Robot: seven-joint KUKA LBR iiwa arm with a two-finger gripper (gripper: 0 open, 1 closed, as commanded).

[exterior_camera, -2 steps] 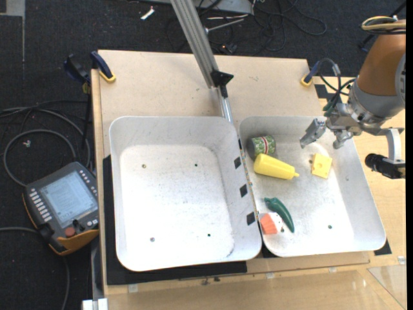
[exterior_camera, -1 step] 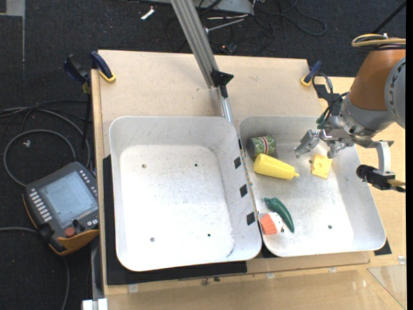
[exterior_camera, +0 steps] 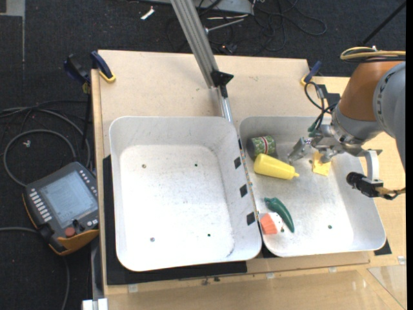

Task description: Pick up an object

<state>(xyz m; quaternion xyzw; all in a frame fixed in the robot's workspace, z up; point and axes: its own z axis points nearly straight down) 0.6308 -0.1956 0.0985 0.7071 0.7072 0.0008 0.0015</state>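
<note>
Your gripper (exterior_camera: 314, 148) sits low over the right-hand bin (exterior_camera: 361, 237), reaching in from the right with the orange band of the arm (exterior_camera: 371, 102) above it. Its grey fingers point down and to the left, but from this angle you cannot tell whether they are spread or pressed together, and nothing can be made out between them.

Just under the fingertips and slightly toward you lies a small yellow block (exterior_camera: 321, 167), touching or nearly touching the gripper; the view does not settle which. To the left of the gripper, near it, a yellow bottle-shaped toy (exterior_camera: 274, 166) lies on its side with its narrow end pointing back toward the gripper. Just beyond that toy, further left and a little higher in the view, a green can-like object (exterior_camera: 263, 145) rests close to the bin's dividing wall.

Lower and left of the gripper, well apart from it, a dark green curved piece (exterior_camera: 280, 212) lies beside a small orange-and-white object (exterior_camera: 271, 224), the two touching.

Far to the left of the gripper is the left-hand bin (exterior_camera: 129, 134).
</note>
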